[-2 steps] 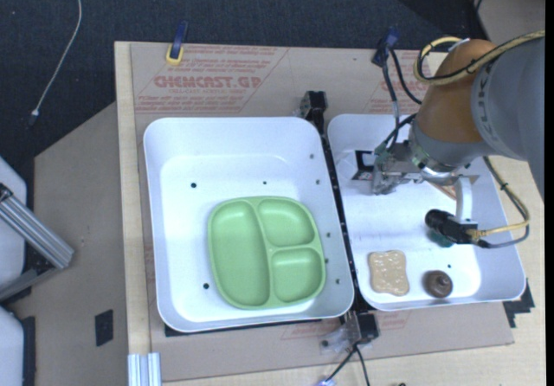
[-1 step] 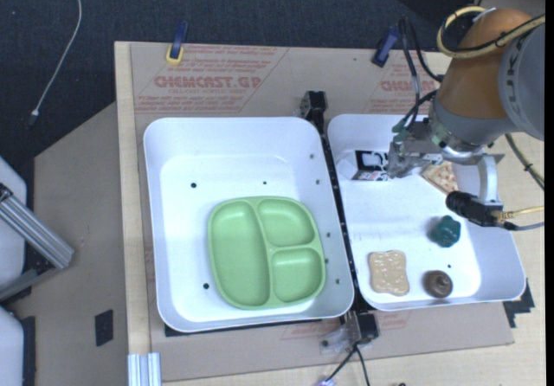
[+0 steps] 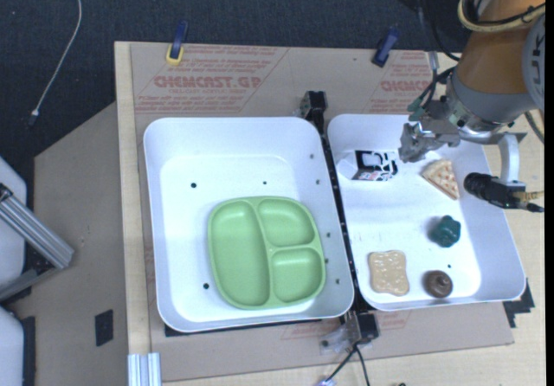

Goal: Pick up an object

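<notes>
In the left bin (image 3: 173, 202) a green divided plate (image 3: 266, 251) lies toward six o'clock, untouched. In the right bin (image 3: 493, 280), a black-and-white item (image 3: 372, 165) sits at eleven o'clock, a toast slice (image 3: 388, 273) at seven, a brown doughnut-like piece (image 3: 439, 284) at five, a teal lump (image 3: 447, 231) at three, a pizza-like wedge (image 3: 441, 176) at one. The gripper (image 3: 417, 144) hangs at twelve o'clock, between the black-and-white item and the wedge; whether it is spread or closed I cannot tell, and nothing is seen in it. Judged so, the pick is not yet done.
</notes>
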You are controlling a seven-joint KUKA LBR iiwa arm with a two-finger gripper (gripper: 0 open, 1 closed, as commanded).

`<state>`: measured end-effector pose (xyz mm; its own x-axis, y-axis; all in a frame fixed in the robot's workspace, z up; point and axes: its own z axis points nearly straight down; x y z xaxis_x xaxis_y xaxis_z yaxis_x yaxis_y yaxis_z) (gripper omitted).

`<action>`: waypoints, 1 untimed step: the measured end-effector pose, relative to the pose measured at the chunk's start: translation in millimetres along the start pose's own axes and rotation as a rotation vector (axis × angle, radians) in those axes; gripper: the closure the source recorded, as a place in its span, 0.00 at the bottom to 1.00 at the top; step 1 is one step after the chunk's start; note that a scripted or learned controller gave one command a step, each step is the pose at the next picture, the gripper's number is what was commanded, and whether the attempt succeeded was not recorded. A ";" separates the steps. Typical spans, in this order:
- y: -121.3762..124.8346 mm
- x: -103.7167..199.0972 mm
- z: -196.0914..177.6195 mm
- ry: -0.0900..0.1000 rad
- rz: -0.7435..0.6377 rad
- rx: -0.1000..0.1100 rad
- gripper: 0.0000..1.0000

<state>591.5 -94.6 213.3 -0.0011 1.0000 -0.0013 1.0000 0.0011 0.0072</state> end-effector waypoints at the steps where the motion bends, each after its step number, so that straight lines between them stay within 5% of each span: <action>1: -18.4 53.1 7.7 0.004 -0.003 0.010 1.00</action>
<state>573.1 -41.5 205.4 -0.0042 1.0000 0.0024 1.0000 0.0042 -0.0031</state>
